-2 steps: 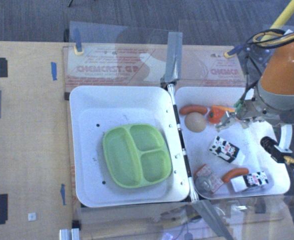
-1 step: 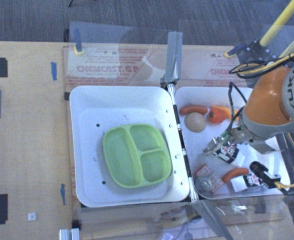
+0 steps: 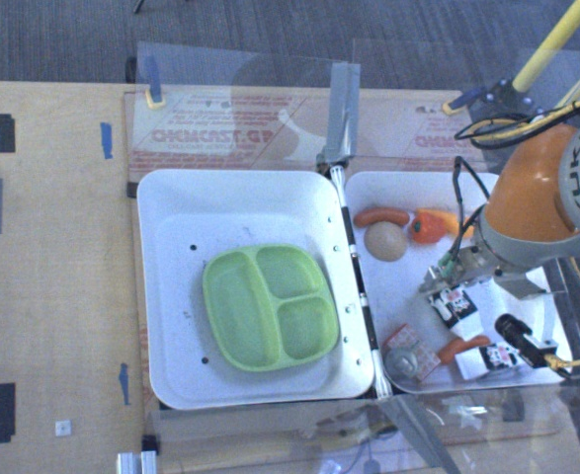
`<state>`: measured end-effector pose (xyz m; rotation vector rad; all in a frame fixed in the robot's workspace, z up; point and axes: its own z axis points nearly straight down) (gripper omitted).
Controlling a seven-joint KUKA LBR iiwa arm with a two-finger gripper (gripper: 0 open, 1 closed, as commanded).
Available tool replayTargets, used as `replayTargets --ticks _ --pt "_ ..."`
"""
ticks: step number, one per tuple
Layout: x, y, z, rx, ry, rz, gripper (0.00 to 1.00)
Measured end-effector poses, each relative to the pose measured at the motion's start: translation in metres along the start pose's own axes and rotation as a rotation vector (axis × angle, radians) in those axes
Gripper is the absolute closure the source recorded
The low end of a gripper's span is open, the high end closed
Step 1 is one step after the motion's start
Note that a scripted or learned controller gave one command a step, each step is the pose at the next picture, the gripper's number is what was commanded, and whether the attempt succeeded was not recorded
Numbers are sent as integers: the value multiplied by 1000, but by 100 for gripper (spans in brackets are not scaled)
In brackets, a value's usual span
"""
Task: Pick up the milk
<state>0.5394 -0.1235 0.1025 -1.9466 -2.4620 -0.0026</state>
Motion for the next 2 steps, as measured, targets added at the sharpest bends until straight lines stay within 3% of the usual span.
replayTargets --ticks 1,2 --pt "-17 51 8 -15 -13 -96 100" --pt "67 84 -83 -3 -4 -170 100"
